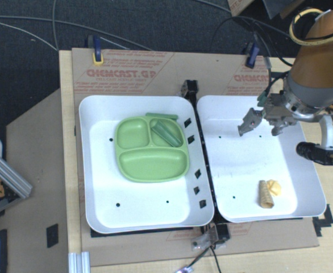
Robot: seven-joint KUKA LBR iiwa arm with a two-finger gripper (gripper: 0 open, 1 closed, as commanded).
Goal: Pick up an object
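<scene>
Gripper (pixel 262 127): was held spread and empty above the right bin (pixel 229 169).
Yellow object (pixel 268 193): was left near that bin's front.

Two bins side by side on the worktop, arm reaching in from the right.

The left bin (pixel 98 169) and the right bin (pixel 303 175) touch along their inner walls on the worktop (pixel 70 152). A divided plate (pixel 149 164) lies in the left bin, a little toward its far side, and a small flat object (pixel 167 132) lies in the plate's far right compartment. In the right bin, a small cone-shaped object (pixel 267 192) lies near the front right corner. The gripper (pixel 263 127) hangs over the far part of the right bin, well apart from the cone-shaped object, with its two fingers spread apart. Two clamps (pixel 98 51) sit on the far edge of the worktop.
</scene>
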